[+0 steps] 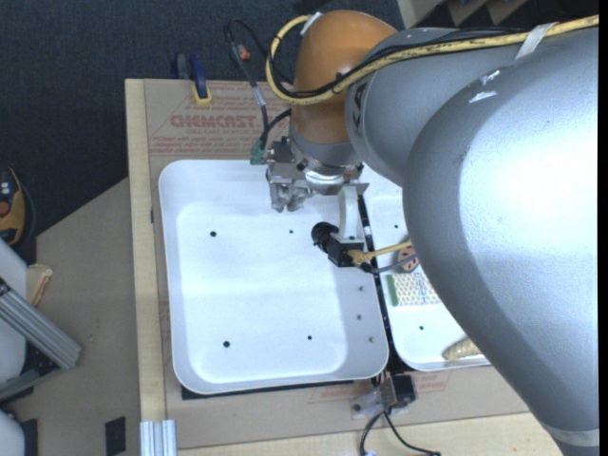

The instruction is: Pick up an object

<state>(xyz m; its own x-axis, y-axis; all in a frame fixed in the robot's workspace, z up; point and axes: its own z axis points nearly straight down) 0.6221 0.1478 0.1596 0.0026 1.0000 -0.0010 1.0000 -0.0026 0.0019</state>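
At the near edge of the right bin (pixel 423 350) lie a pale object (pixel 463 350) and a patterned object (pixel 415 288), beside the divider; farther off, my claw (pixel 288 198) hangs over the left bin (pixel 190 283) by its far rim; whether it is spread I cannot tell.

You see the bench (pixel 142 255) (tan board, red lettering at upper centre) carrying two white bins: the left bin (pixel 190 350) mid-frame, the right bin (pixel 418 345) touching beside it.
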